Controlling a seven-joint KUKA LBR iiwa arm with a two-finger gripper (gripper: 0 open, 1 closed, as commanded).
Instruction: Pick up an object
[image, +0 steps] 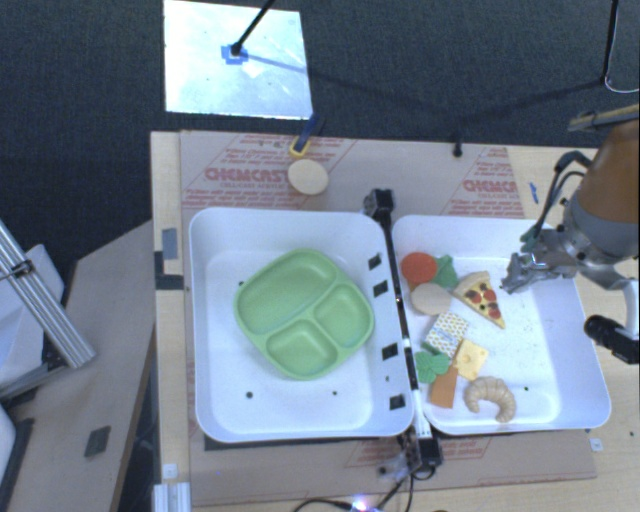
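I see dark carpet around the bench, with two white bins on cardboard. The left bin (215, 300) holds a green divided plate (303, 313). In the right bin (570, 370), toy foods cluster left; the pizza slice (481, 298) lies just beside the gripper (520, 272), which looks narrow, perhaps empty; it's small and blurred.

Dark carpeted floor (80, 100) around a cardboard-covered bench (400, 165), shiny metal sheet (238, 60) behind.
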